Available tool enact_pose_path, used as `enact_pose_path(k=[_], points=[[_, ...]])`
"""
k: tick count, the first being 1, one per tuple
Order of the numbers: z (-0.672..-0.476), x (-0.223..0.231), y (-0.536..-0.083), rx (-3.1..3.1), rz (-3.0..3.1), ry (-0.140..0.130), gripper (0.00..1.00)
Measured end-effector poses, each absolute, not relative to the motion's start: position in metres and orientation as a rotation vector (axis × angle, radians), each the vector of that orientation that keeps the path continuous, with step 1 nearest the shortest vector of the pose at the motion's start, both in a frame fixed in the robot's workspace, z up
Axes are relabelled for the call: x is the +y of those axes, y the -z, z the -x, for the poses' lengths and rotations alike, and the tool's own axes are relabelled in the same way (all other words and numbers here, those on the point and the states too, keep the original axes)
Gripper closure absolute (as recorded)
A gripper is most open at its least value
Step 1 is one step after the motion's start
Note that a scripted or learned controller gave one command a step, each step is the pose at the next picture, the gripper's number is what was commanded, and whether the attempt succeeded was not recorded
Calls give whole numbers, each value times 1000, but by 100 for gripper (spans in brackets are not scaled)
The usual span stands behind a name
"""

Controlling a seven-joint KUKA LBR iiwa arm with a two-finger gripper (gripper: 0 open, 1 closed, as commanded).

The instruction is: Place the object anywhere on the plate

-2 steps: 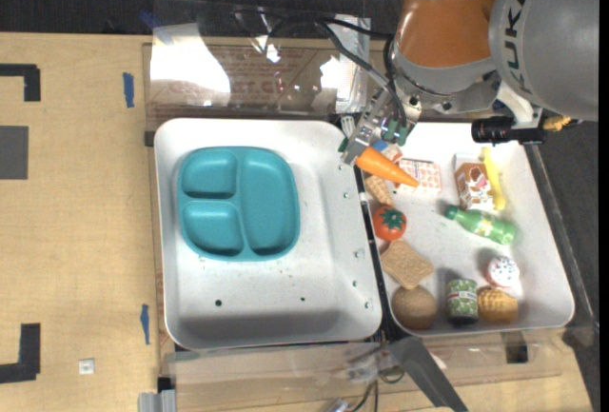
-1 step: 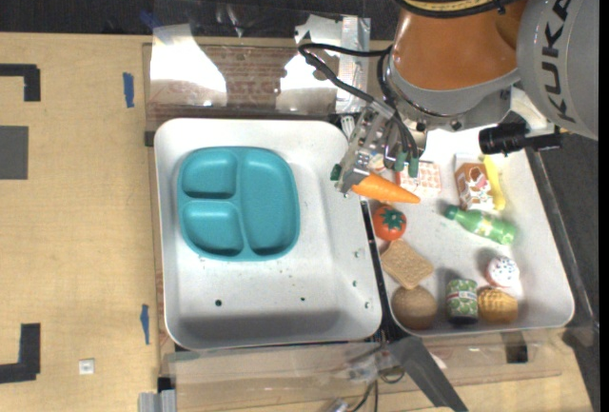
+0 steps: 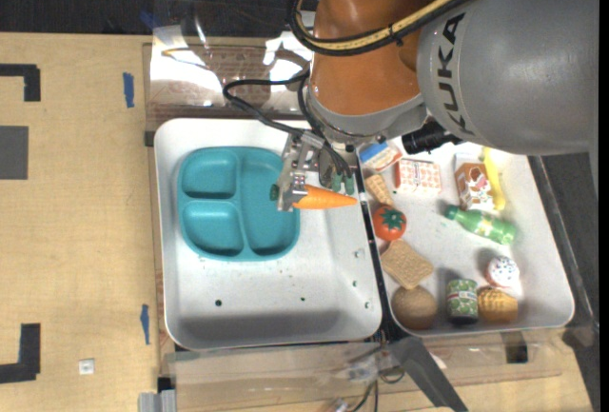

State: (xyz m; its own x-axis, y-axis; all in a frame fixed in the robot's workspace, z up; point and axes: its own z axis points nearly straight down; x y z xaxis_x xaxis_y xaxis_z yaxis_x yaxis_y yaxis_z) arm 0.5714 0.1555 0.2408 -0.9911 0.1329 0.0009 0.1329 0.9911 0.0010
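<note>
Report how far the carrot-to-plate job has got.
Done: the carrot is lifted out of the right bin. In hand: the gripper grips it at the teal plate's right edge. Left: move it over a compartment and release.

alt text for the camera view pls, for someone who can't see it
The claw holds an orange toy carrot over the right edge of a teal divided plate in the left white bin. The right bin holds toy foods, including a tomato, a green bottle and a cracker.
</note>
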Motion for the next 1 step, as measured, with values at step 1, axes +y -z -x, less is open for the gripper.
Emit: enact_pose_path(k=[1], points=[[-572,155,-242,-3137,211,3,0]])
